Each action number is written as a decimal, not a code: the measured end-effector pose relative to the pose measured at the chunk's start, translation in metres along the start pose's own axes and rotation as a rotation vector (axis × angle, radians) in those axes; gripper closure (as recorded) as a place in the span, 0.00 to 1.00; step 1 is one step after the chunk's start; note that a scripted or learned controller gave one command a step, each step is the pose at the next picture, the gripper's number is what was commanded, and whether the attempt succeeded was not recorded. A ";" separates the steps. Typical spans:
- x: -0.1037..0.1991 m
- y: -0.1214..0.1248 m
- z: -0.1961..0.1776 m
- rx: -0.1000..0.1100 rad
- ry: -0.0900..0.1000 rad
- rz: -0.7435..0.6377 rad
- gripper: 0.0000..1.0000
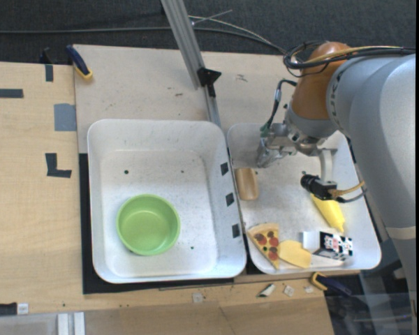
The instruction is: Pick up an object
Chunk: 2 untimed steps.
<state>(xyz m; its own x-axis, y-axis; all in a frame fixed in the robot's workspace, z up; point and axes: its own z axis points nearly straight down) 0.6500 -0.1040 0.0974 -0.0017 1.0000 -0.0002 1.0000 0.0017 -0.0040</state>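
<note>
1. The gripper [265,153] was seen low in the right bin [293,201], near its upper left corner, just above the tan bread-like piece [246,183]; whether it was apart or together could not be told, and nothing was seen held.
2. No target was fixed by the task; the bread-like piece was judged nearest, lying against the bin's left wall.
3. A miss was judged likely if the descent was made off-centre, since the piece could be pushed into the wall rather than caught.
4. A collision with the bin wall was considered possible for the same reason.
5. The banana [329,211], pizza slice [265,241], yellow wedge [294,254] and small printed box [334,243] were noted lower in the same bin, well apart from the gripper.
6. The green bowl [148,224] was noted in the left bin [105,187], far from reach.
</note>
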 end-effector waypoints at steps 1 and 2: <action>0.000 -0.003 -0.042 -0.004 0.001 0.002 1.00; -0.002 -0.004 -0.107 -0.008 0.001 0.001 1.00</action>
<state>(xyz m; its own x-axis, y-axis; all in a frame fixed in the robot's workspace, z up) 0.6469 -0.1060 0.2045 -0.0007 1.0000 0.0007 1.0000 0.0007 0.0036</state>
